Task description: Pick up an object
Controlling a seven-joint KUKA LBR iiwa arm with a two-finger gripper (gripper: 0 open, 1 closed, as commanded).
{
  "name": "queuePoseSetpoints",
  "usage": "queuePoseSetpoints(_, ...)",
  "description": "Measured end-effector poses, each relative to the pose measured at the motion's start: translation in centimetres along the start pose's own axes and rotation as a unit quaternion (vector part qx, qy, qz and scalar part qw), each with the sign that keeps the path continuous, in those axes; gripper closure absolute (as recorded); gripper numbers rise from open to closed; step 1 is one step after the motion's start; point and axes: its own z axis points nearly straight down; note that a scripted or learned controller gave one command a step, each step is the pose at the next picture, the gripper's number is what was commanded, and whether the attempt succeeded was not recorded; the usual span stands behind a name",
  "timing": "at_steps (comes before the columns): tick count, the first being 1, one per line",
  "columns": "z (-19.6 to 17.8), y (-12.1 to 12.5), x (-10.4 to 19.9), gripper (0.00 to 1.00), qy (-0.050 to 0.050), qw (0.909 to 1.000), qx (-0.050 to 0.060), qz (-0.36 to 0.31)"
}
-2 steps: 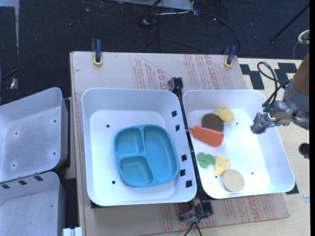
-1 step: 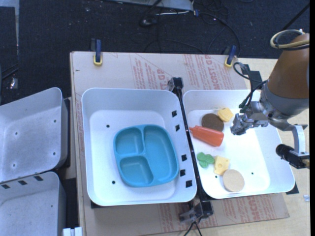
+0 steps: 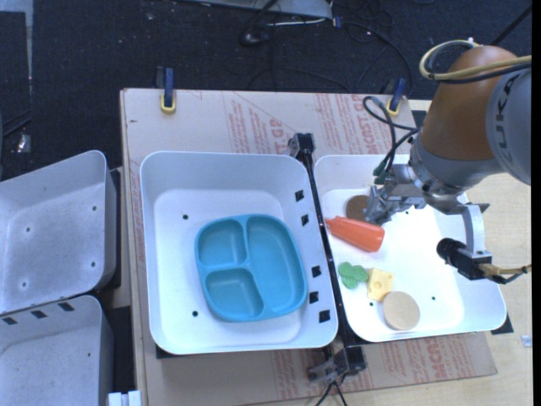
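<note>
The gripper (image 3: 378, 207) hangs low over the back of the right bin (image 3: 486, 311), its dark fingers pointing down toward the bin floor. Whether they are spread or closed cannot be told from this angle, and nothing is seen between them.

Just beneath and to the left of the fingertips lies a brown disc (image 3: 357, 205), partly hidden by the gripper. In front of it, nearly touching, an orange carrot (image 3: 356, 233) lies slantwise across the bin floor, its thick end toward the middle. Nearer the front sit a small green piece (image 3: 353, 273), a yellow wedge of cheese (image 3: 380, 284) just beside it, and a tan round cookie (image 3: 401, 309) at the front. These crowd the left half of the bin; the right half is bare white.

The left bin (image 3: 161, 227) holds a blue divided plate (image 3: 250, 266) with three compartments.

The arm (image 3: 469, 117) reaches in from the right, its orange band bulking above the wrist, cables looping over it, the wrist bent steeply downward.
</note>
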Motion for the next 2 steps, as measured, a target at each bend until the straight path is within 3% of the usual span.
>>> queuePoseSetpoints(2,-1.4,2.4,10.8,1.00,0.000,1.0000,0.000,0.000)
